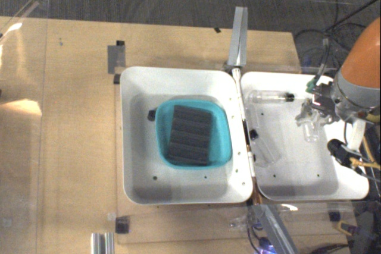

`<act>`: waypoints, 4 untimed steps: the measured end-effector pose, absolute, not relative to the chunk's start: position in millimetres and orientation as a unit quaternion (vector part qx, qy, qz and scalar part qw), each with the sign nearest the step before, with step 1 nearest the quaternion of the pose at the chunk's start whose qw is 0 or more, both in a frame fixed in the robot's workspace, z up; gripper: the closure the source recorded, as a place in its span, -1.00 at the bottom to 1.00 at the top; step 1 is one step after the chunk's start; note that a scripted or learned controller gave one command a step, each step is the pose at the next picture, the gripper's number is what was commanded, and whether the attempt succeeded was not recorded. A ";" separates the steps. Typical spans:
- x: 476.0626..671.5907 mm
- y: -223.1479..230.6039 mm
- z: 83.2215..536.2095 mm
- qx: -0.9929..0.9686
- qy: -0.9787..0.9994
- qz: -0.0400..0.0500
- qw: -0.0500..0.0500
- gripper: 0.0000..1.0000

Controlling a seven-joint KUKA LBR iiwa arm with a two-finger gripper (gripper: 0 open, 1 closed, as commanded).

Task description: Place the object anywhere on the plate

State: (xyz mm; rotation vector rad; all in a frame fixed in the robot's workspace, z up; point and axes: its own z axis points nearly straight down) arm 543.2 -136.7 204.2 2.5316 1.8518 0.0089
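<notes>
Dark ridged block lies on teal plate; gripper, perhaps transparent, state unclear.

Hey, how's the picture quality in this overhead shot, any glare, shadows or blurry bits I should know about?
Camera view: bright glare patches on the wooden bench at left; soft shadows inside the left bin around the teal plate; the dark ridged block on it reads clearly; the right bin looks washed out, so its clear plastic items are hard to make out; the end effector is slightly blurred.
</notes>
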 end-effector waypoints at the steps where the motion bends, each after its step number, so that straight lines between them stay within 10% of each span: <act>1: 514.4 -88.4 183.8 0.761 0.649 0.001 0.001 1.00; 2: 531.9 8.6 185.1 0.712 0.702 0.002 0.002 1.00; 3: 531.9 8.2 185.2 0.712 0.702 0.002 0.002 -1.00; 4: 553.5 13.4 228.2 0.725 0.689 0.003 0.002 -1.00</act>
